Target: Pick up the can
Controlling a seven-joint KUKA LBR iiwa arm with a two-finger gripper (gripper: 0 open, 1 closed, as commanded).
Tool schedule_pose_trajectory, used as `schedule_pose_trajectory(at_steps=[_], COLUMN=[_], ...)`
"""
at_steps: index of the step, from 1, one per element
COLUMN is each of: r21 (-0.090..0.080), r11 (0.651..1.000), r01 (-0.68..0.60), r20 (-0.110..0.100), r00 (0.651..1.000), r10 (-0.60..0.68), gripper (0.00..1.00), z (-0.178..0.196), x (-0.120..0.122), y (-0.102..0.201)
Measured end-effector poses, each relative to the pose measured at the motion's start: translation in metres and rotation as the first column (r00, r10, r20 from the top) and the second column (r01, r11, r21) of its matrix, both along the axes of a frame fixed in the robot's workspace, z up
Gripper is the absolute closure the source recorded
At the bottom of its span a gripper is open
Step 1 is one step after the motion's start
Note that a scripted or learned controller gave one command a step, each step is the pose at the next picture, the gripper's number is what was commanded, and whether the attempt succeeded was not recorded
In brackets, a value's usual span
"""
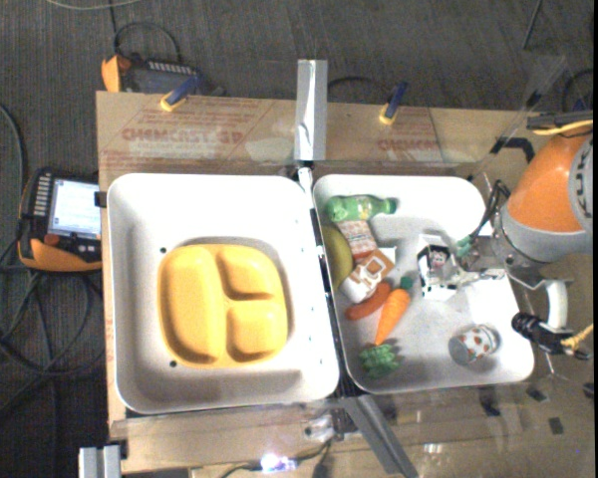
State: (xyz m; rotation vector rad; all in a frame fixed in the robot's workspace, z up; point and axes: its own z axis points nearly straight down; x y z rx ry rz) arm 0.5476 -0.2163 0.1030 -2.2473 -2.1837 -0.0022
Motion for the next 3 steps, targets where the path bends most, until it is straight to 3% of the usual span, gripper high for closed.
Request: schedule_pose_trajectory(at_steps=[1,2,3], r21=[0.003,-0.002,-0.002], r11=[1.0,0.997,0.993], r01=[-0.003,-0.072,-0.118], r20=[-0.001,0.026,0.002], r00=[1.0,0.997,0.993], r10=[0.003,0.072,0.118], gripper=[0.0,0.0,0.0], z=[0.0,-0.009,0.018], x=[0.0,-0.014,0.008], y=[0.002,0.003,-0.005])
